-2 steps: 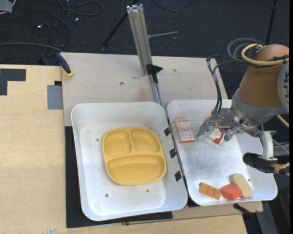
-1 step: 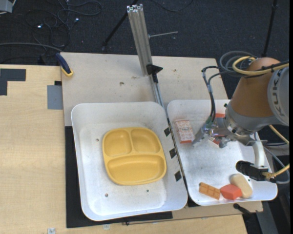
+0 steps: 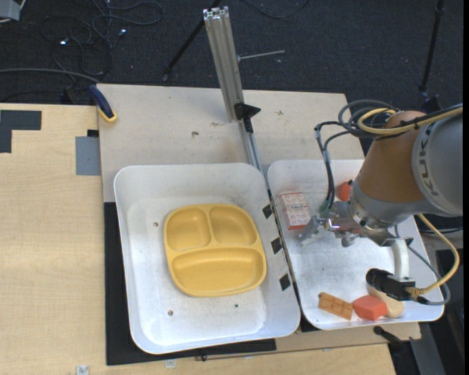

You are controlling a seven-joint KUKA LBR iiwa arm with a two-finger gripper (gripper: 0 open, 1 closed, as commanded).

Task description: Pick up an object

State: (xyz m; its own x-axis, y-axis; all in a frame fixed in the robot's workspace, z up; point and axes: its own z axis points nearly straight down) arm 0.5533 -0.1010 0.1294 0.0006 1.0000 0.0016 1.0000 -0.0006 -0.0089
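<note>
The arm (image 3: 406, 170) covers much of the right bin (image 3: 313, 303); the gripper (image 3: 328, 226) is hard to make out, so its state I cannot tell; a small box (image 3: 293, 208) lies just beside it.

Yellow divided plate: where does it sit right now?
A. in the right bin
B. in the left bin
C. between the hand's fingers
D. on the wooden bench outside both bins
B: the yellow divided plate lies flat inside the left bin, apart from the hand over the right bin.
</note>
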